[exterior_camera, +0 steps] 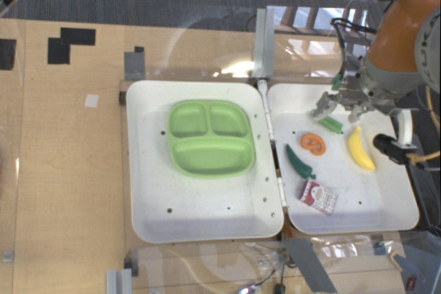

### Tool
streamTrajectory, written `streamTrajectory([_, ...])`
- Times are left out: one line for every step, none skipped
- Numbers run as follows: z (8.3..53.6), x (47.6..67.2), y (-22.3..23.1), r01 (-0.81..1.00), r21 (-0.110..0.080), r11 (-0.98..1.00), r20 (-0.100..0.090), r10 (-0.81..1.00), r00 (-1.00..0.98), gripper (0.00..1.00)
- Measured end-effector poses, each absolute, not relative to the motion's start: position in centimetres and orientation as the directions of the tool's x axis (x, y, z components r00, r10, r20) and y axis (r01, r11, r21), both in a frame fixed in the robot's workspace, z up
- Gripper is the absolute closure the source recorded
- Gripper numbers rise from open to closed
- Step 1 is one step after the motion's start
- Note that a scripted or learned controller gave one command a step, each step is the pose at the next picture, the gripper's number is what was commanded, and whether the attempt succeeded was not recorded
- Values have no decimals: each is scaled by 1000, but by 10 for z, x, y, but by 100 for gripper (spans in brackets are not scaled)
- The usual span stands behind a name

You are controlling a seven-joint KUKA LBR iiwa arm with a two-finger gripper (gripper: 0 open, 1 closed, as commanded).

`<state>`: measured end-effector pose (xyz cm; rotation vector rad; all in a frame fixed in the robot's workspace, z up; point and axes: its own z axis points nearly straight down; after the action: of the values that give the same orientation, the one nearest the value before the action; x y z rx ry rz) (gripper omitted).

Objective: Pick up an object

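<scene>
The right bin (386, 213) holds several small objects. A small light-green piece (331, 124) lies near its back. In front of it sit an orange round slice (313, 142), a yellow banana (360, 150), a dark green pepper (299, 162) and a red and white carton (318, 197). My gripper (340, 111) hangs over the back of this bin, just above and behind the light-green piece. Its fingers are spread open with nothing between them.
The left bin (148, 203) carries a green divided plate (210, 138). A raised divider (270, 148) runs between the two bins. The arm's orange band (400, 31) and cables stand over the right bin's back right corner.
</scene>
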<state>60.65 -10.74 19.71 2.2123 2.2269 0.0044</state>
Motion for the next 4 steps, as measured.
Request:
streamTrajectory([94,560,-108,985,4,-174,1,985,174,0])
streamTrajectory([90,644,-109,994,-2,112,2,994,-112,0])
streamTrajectory([92,597,-101,990,14,139,-2,990,-139,0])
streamTrajectory([104,599,-99,990,21,140,-1,990,-141,100])
